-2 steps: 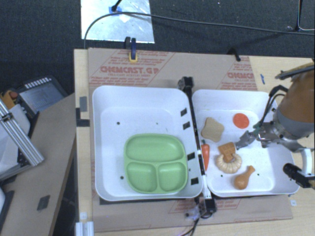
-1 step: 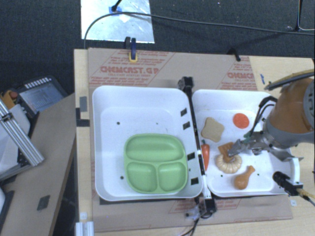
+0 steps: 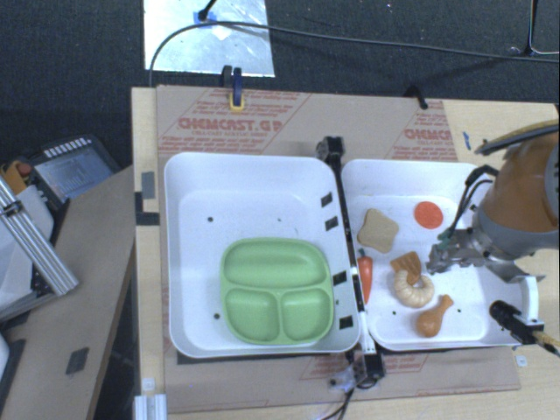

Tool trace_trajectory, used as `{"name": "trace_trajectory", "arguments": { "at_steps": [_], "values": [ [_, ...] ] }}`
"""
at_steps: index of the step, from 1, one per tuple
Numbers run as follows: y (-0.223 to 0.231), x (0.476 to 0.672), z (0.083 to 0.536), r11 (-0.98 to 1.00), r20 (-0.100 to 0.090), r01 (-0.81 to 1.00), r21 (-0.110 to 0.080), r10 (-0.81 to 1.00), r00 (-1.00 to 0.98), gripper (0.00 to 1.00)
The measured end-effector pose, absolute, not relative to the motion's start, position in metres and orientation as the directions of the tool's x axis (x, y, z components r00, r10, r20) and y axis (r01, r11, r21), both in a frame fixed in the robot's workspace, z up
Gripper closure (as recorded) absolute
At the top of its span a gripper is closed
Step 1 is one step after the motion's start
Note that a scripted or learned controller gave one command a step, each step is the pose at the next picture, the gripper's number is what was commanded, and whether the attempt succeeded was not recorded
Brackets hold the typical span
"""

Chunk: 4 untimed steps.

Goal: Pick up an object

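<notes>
Nearest the camera, along the front of the right-hand shallow white bin, lie a small brown toy drumstick, a pale ring-shaped pastry and a red-orange carrot-like piece against the dividing wall. Just behind them sit a small orange-brown wedge, a tan slice of toy bread and a flat red-orange disc. The left-hand white bin holds a green three-compartment plastic plate.

Reaching in from the right, the grey arm with its orange band brings the dark two-finger gripper low over the right bin, just beside the pastry and wedge. Its tips are a dark blur, so I cannot tell how far open they are or whether they touch anything. Nothing is visibly held.

To do this step well, I judge it should centre over one item, likely the pastry, clear of its neighbours, then descend straight.
</notes>
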State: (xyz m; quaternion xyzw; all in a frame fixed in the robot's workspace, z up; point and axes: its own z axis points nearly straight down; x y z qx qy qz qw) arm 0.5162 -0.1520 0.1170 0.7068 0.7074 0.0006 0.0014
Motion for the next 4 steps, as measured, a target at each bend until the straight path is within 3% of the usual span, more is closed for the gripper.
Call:
{"name": "trace_trajectory", "arguments": {
  "at_steps": [3,4],
  "values": [
    [-0.153,0.516,0.278,0.005,-0.002,1.0,0.008,1.0,-0.005,1.0],
    [-0.1,0.529,0.264,0.009,0.001,1.0,0.002,1.0,-0.009,1.0]
  ]
}}
